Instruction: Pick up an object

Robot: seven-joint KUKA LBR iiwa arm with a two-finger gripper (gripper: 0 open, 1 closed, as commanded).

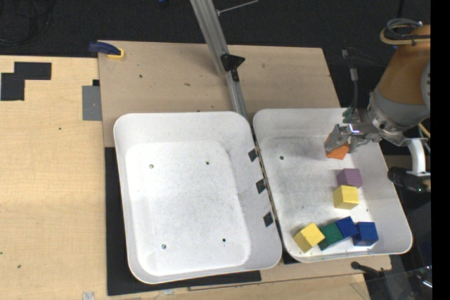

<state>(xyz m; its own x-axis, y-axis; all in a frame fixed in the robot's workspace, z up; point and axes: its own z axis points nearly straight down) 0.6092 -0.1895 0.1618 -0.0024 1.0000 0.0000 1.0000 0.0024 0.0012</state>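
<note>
the orange block sits pinched at the tip of the end effector, which is closed on it over the upper part of the right bin, seemingly just off the floor. the hold looks shallow and near one edge, so the block could twist or slip out during a lift. the purple block, yellow block and the yellow, green and blue cluster lie nearer the front, well clear; the left bin is apart.

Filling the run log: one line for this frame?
gripper over right white bin | small orange block at its tip, grasp unclear | purple, yellow, green, blue blocks loose in bin
</note>
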